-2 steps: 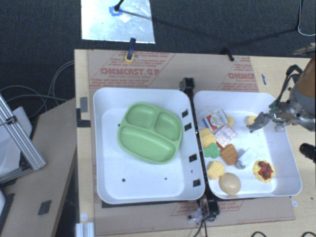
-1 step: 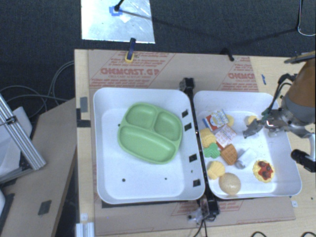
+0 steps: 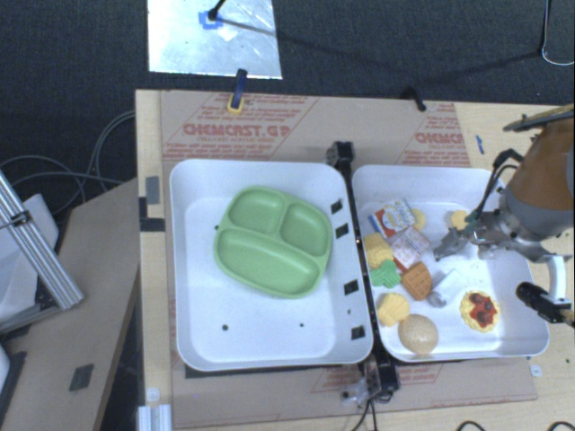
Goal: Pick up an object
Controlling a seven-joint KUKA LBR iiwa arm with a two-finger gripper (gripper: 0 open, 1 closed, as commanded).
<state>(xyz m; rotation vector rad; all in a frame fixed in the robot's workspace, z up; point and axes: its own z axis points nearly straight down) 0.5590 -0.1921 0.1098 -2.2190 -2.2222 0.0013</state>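
The jaws [image 3: 454,239] hang low over the right bin [image 3: 530,330], just above the toy food, and I cannot tell how they stand. It looks like the approach; next comes settling onto one piece, maybe the waffle [image 3: 416,281]

Bench [image 3: 296,119] — two white bins side by side: left [image 3: 193,268], right [image 3: 526,326].
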